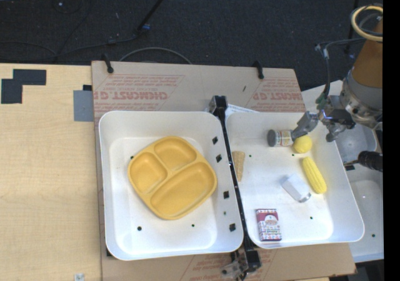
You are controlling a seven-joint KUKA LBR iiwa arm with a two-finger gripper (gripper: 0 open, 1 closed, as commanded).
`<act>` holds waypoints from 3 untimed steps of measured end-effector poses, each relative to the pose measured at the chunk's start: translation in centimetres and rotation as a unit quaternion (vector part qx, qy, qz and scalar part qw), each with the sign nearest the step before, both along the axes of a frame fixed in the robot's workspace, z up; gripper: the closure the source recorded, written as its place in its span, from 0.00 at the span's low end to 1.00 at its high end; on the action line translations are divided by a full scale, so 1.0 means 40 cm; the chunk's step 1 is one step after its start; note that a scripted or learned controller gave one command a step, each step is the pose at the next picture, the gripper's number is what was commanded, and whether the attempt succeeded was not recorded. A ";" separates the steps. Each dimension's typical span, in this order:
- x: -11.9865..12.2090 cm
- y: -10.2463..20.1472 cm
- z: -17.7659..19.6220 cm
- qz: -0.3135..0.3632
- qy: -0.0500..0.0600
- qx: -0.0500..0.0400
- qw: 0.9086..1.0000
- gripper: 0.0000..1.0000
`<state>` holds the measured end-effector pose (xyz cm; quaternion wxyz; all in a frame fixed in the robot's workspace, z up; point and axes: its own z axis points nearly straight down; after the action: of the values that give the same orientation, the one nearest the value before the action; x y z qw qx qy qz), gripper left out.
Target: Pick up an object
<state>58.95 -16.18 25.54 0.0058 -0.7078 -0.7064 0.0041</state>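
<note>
Over right bin's (350,211) far edge | my pincer (304,128) beside lemon (302,144), can't tell if spread | corn cob (314,175) just below | descend straight, centre lemon between fingers.

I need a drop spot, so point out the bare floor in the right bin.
Right bin: bare floor mid-left, between the cone, the grey piece and the red box; also the near right corner, below the corn. Crowded along the far edge, where the can, lemon and claw cluster.
</note>
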 end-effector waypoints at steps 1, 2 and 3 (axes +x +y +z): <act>0.006 0.000 0.018 0.001 -0.006 -0.001 1.000 0.00; 0.010 0.013 -0.140 0.001 -0.003 0.000 1.000 0.00; 0.017 0.038 -0.278 0.002 -0.004 0.000 1.000 0.00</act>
<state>59.62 -14.68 14.41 0.0031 -0.7065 -0.7077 0.0017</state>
